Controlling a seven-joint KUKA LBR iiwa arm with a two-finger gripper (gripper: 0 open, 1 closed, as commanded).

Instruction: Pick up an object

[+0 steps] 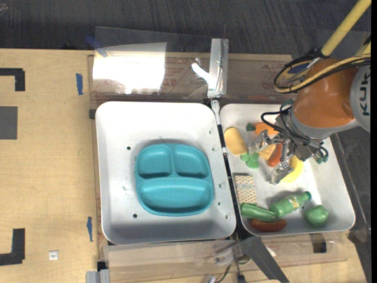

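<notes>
Hand low in right bin, over orange piece; bottle at 6 o'clock. Spread unclear.

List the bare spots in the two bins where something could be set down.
Left bin: a bare white strip rings the teal tray, widest along the far edge and left side. Right bin: crowded with toy food under the gripper; bare floor only along its right side, beside the green bottle, and in the far left corner.
</notes>
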